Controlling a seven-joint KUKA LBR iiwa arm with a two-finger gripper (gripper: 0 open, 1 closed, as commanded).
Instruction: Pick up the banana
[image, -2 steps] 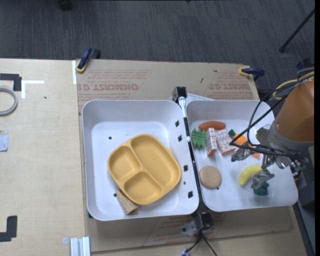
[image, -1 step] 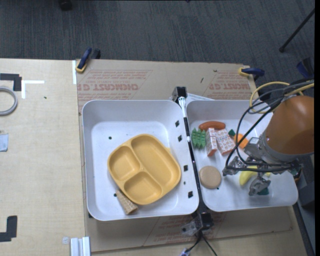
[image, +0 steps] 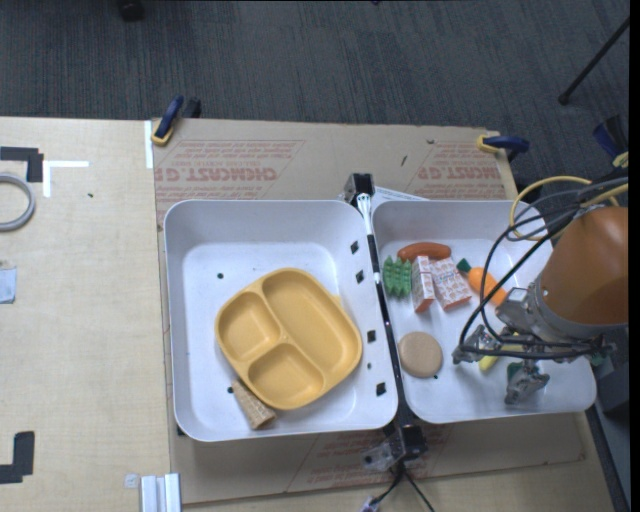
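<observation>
Since the banana (image: 486, 352) sits mostly under the arm in the right bin (image: 560, 402), near edge, w/ the claw (image: 524, 381) just beside it, can't tell claw state; grab may slip off.

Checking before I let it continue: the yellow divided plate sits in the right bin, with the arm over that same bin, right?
Not quite. In the camera view, the yellow divided plate sits in the left bin; the arm is over the right bin.
</observation>
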